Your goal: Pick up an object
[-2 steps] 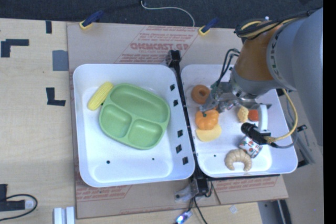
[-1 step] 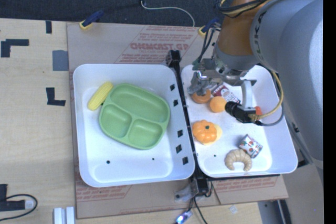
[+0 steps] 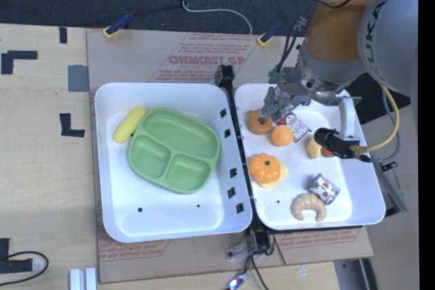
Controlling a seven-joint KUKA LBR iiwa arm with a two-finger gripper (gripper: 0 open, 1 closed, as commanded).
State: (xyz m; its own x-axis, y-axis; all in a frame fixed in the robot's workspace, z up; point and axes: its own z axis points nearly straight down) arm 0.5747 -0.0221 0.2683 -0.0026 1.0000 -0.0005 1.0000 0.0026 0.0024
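Note:
My gripper (image 3: 270,110) hangs low over the back left corner of the right bin (image 3: 363,197). It is right above a flat orange round piece (image 3: 257,123) and partly covers it. A small orange ball (image 3: 282,136) and a red and white packet (image 3: 298,126) lie just to its right. Toward the front of the bin lie an orange pumpkin (image 3: 266,170), a croissant (image 3: 309,207) and a small wrapped box (image 3: 325,188). A yellow wedge (image 3: 314,148) sits by the right wall.
The left bin (image 3: 112,207) holds a green divided plate (image 3: 175,149) and a yellow corn cob (image 3: 129,123). A ridge with black clips (image 3: 234,146) separates the two bins. The arm's grey and orange body (image 3: 353,17) looms over the right bin's back edge, with cables beside it.

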